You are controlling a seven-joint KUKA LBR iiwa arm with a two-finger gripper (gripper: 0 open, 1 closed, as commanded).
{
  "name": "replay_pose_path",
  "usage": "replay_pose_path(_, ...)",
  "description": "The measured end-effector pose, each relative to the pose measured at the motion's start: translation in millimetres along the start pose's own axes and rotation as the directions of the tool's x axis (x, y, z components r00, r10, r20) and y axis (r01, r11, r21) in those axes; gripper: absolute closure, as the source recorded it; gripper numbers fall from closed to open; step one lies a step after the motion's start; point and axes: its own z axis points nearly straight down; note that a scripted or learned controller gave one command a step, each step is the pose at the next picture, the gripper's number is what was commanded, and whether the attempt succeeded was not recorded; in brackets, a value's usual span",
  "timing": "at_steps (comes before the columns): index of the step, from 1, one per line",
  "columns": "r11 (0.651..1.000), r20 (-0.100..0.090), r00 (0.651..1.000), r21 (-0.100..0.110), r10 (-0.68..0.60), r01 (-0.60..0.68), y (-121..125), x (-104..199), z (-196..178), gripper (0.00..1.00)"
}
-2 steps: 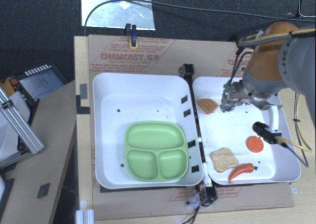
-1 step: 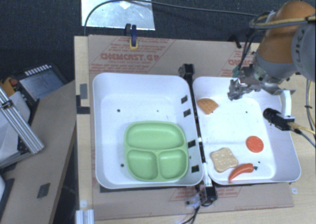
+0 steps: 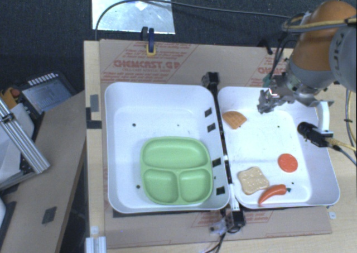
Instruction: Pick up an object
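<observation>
My gripper [image 3: 268, 102] hangs over the back of the right bin [image 3: 323, 190], with nothing visibly between its fingers. An orange-brown food piece [image 3: 235, 119] lies to its left near the bin's back left corner. A red disc [image 3: 288, 162] rests toward the front right. At the front lie a slice of toast [image 3: 252, 180] and a red-orange chili pepper [image 3: 273, 192] side by side.
The left bin [image 3: 122, 112] holds a green divided plate [image 3: 175, 169] at its front right. A black divider [image 3: 218, 134] runs between the two bins. The grey arm with its orange band [image 3: 323, 28] reaches in from the upper right.
</observation>
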Motion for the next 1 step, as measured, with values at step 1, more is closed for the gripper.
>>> replay_pose_path(1, 1.000, -0.002, 1.000, 0.000, -0.004, 0.004, 1.1, 46.0, -9.1, 1.00)
